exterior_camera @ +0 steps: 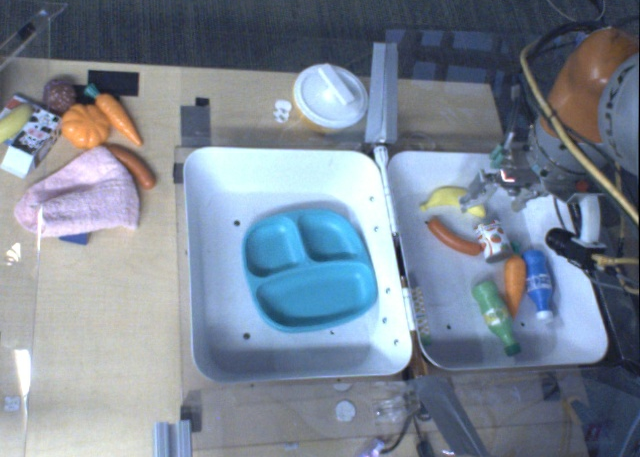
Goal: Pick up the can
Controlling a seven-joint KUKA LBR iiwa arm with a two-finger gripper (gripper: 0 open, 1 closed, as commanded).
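Note:
The can [491, 241] is small, white with red markings, and lies in the right bin [580, 345] between a red sausage [453, 236] and an orange carrot [514, 283]. My gripper [503, 183] hangs over the upper part of the right bin, just above and slightly right of the can, beside a yellow banana [444, 199]. Nothing is visibly held in it. The grey arm with its orange band [590, 80] comes in from the right.
A green bottle [495, 315] and a blue bottle [538, 283] lie near the can. The left bin [210, 245] holds a blue divided tray [310, 267]. A white lidded bowl [331, 95] sits behind the bins. Toy food and a pink cloth [80, 195] lie at the far left.

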